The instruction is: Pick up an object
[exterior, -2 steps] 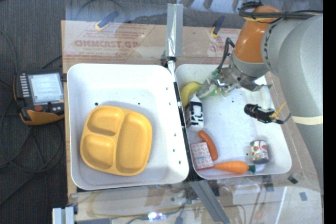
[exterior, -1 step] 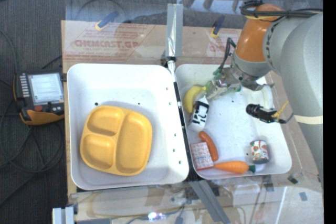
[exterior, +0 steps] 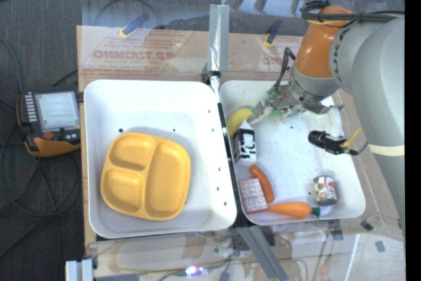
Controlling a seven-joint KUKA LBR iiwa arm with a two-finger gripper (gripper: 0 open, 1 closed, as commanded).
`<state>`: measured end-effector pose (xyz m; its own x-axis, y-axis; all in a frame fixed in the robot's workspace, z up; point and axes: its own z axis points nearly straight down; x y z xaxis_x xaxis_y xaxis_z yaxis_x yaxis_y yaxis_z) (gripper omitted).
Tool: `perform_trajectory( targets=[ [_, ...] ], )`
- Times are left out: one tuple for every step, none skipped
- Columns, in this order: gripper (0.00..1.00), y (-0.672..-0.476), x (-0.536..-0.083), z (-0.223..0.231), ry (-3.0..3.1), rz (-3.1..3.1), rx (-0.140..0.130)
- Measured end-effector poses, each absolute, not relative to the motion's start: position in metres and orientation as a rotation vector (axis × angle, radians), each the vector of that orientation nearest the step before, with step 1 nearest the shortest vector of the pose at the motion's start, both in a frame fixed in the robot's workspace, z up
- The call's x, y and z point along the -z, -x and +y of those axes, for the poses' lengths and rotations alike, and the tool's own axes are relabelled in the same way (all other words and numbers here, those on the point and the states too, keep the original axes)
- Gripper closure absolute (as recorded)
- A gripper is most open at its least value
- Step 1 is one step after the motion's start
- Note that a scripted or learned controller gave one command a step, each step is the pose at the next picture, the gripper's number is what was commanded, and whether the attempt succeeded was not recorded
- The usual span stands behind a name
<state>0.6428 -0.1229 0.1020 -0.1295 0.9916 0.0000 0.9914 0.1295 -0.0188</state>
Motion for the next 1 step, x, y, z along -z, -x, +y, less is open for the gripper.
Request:
perform_trajectory(
  targets=[
    [0.00,-0.5578,-0.0911,-0.1211,2.118,-2.333,0.009]
  ],
)
